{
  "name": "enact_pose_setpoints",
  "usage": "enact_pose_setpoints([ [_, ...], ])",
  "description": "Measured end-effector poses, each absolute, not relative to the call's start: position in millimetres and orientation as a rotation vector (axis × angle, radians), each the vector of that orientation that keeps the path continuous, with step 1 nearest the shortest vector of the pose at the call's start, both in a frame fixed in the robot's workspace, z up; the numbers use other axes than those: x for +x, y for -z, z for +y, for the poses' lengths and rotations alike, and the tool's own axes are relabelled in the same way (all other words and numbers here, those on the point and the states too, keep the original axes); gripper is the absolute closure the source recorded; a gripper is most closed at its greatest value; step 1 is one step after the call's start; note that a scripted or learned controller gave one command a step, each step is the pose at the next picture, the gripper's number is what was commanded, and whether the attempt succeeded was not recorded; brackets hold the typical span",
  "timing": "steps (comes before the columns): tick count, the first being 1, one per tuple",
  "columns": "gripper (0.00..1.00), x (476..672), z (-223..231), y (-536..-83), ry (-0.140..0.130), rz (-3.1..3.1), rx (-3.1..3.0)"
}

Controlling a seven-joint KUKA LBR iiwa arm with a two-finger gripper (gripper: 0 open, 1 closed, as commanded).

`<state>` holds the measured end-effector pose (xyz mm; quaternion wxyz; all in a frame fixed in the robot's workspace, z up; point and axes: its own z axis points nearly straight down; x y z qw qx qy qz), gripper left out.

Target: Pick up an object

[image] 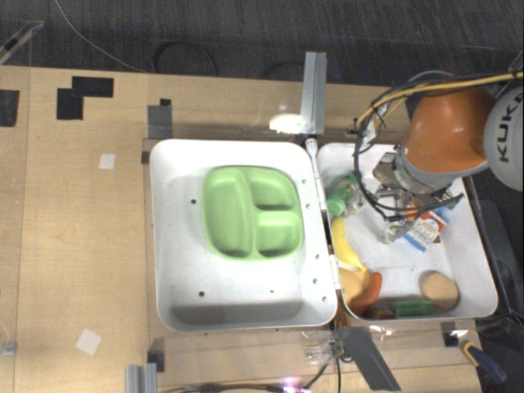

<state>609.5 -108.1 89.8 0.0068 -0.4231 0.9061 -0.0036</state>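
A: Where is the gripper (399, 229) right now?

B: Low in the right bin (471, 244), right of frame centre, just beside a small red, white and blue packet (427, 229). I cannot tell whether the claw is apart or together; the wrist and cables hide it.

A: So what is there to pick?

B: That packet is nearest. A yellow banana (344, 248) lies along the bin's left wall, a green bottle-like thing (340, 195) above it, and a brown egg-shaped ball (439, 288) at lower right. A red sausage shape (370, 289) and a green stick (412, 307) sit along the bottom wall.

A: What could go wrong?

B: The packet looks flat, so the claw may close over it and come up with nothing. The loose black cables (377, 195) hang near the green thing and could snag or nudge it.

A: Anything else around?

B: The left bin (176, 219) holds 1 green divided tray (250, 211), well apart from the arm
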Motion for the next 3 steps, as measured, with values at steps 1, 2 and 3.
enact_pose_setpoints([
  [1,1.00,614.7,-104.8,-105.4,0.016,2.818,-1.314],
  [2,1.00,618.4,-181.0,-188.4,0.019,2.809,-1.374],
  [3,0.00,617.9,-175.6,-184.3,0.007,2.808,-1.384],
])
